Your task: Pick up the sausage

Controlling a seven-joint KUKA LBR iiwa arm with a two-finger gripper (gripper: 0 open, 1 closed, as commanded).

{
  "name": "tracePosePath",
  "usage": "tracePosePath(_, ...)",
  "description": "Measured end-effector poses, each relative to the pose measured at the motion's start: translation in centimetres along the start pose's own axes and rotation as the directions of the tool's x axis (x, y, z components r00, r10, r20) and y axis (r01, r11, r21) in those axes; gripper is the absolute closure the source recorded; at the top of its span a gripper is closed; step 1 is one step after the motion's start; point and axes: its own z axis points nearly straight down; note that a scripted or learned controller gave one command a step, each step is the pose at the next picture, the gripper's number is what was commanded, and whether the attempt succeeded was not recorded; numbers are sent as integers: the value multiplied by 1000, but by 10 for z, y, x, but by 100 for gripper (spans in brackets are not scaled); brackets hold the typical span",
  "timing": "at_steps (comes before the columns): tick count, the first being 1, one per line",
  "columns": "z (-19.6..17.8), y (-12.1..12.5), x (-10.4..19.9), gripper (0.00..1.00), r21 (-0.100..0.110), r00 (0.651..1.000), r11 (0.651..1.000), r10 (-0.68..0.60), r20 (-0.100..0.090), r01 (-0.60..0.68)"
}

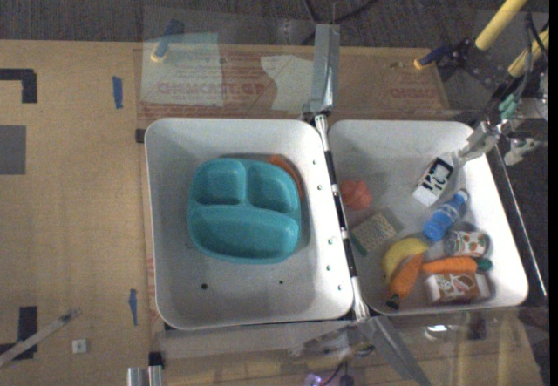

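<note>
Nearest, beside a red-and-white carton point(455, 288) in the right white bin point(384, 158), the orange-brown toy sausage point(405, 276) leans against a yellow banana point(404, 252) — probably light, stiff, slick, best pinched mid-length — while the jaws, open or closed I cannot tell, hang far-right.

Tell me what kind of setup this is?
Likely a robot manipulation lab bench: two white bins, left bin and right bin, sit side by side on a taped board, a teal divided tray and toy food such as a carrot inside.
</note>
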Motion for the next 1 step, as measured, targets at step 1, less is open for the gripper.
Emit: tracePosePath(1,53,4,42,0,3,966,966,258,-2,-258)
